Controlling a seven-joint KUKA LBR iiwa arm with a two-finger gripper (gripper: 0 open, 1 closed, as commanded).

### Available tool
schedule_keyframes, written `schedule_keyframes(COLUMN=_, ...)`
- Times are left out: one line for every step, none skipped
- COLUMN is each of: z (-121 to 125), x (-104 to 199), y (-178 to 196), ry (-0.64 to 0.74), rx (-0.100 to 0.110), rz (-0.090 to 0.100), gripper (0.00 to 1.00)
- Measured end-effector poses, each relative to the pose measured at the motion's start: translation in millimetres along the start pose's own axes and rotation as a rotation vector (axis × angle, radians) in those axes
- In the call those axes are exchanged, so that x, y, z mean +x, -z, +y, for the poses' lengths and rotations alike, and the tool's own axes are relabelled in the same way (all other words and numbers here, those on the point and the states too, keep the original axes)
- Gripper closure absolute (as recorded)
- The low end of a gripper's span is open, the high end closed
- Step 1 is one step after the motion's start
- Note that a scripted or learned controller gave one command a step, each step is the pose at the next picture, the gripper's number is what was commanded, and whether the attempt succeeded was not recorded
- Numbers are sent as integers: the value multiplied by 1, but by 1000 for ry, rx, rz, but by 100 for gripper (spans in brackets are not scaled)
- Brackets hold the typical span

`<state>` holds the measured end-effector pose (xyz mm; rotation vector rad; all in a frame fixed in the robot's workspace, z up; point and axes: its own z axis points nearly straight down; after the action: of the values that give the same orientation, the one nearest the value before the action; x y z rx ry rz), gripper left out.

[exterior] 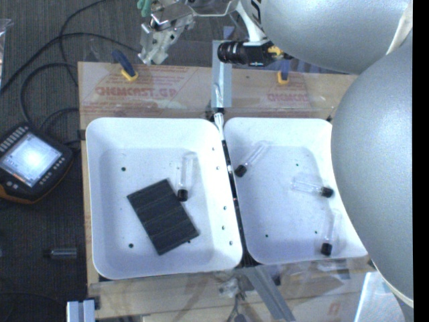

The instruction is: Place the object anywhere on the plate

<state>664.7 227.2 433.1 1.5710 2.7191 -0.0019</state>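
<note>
The gripper (155, 42) is hanging at about eleven o'clock, above the bench's (174, 89) far edge, beyond the bins. The left bin (107, 146) is holding a dark ribbed plate (163, 216), lying tilted near its centre. A clear tube (186, 175) with a black cap is lying at the plate's one o'clock, cap end just beside the plate's corner. The right bin (281, 247) is holding three more tubes: one (250, 159) at its eleven o'clock, one (312, 187) at three o'clock, one (328, 237) at five o'clock. The grey arm (382, 146) is bulking over the right side. A lit pendant (30, 161) is sitting at nine o'clock.
</note>
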Motion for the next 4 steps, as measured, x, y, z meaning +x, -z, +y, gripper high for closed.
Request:
schedule_keyframes(z=-16, x=4, y=1, ry=66, rx=1, rz=-4, gripper=100)
schedule_keyframes(z=3, x=-5, y=0, ry=27, rx=0, rz=-5, gripper=100)
schedule_keyframes(z=-31, x=8, y=1, ry=99, rx=1, rz=-5, gripper=100)
schedule_keyframes(z=3, x=-1, y=0, ry=-8, rx=-1, rz=2, gripper=100)
